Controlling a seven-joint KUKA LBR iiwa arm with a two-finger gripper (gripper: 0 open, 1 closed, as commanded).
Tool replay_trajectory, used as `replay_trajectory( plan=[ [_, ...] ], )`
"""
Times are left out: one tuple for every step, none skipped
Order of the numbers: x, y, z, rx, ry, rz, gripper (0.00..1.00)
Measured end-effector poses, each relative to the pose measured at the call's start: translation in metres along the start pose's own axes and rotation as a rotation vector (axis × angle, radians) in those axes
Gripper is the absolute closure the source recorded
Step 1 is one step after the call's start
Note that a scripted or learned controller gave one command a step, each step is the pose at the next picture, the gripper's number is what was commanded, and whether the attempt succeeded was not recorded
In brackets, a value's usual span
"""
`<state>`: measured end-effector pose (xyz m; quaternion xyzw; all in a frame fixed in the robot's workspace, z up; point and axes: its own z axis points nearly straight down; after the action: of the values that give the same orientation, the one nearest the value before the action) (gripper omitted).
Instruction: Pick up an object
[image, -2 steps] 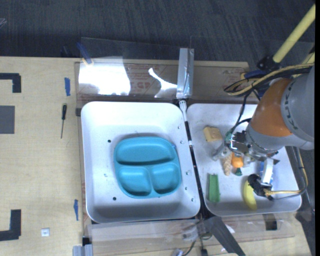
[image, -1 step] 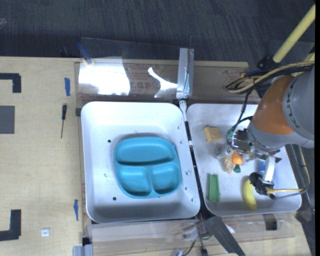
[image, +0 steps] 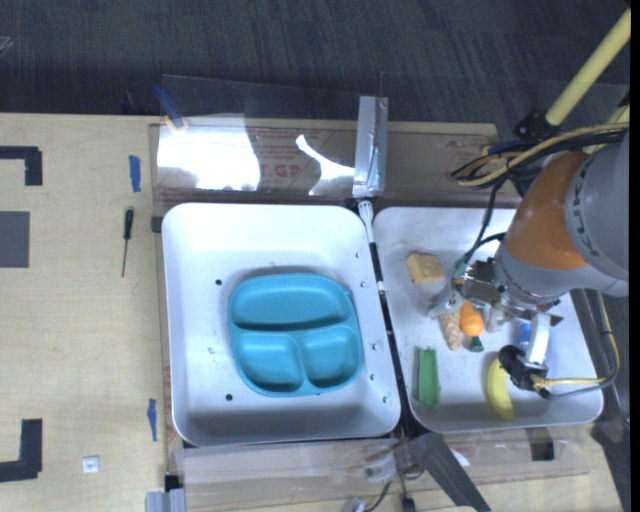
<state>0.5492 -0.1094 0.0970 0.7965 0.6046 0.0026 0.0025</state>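
My gripper (image: 462, 308) is low over the middle of the right bin (image: 570, 400), at the end of the grey arm with the orange band. Right at its tip lies a small orange object (image: 468, 322) with a pale piece beside it; whether the gripper touches it is unclear. A tan block (image: 424, 267) sits to the upper left of the gripper. A green stick-shaped object (image: 428, 376) lies near the bin's lower left. A yellow banana (image: 498, 388) lies at the lower middle, partly under a black cable fitting.
The left bin (image: 190, 250) holds a blue divided plate (image: 294, 331). A metal divider post (image: 370, 150) stands behind the seam between the bins. Cables run along the right bin's right side.
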Motion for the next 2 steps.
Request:
replay_trajectory(
  plan=[
    [0.000, 0.005, -0.018, -0.015, 0.001, 0.001, 1.00],
    [0.113, 0.009, -0.112, 0.000, 0.006, -0.114, 1.00]
  ],
)
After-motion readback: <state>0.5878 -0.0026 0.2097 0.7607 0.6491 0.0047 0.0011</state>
